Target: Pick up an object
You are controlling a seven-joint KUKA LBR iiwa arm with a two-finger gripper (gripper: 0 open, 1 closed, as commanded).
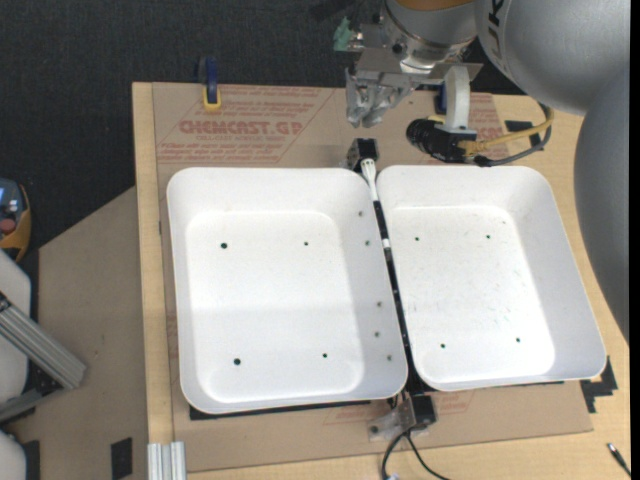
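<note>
A: Starting at the left bin point(270, 303), where is our object?

B: We can't tell. On that floor we make out four dark dots, nothing we could name as a target.

A: So we risk a grasp on air if the program picks one of those marks.

B: Yes. Next, the black clip point(364, 153) sits at the head of the seam between the bins, and the gripper point(370, 106) hangs just behind it, over the board point(260, 118). We can't tell whether it is released or clenched, and we see nothing in it.

A: A straight drop from there could strike the clip or a rim.

B: The right bin point(470, 298) shows dots and faint specks, which could draw another false pick. Behind it, the cable point(500, 146) lies near the wrist, so a swing could snag it.
</note>
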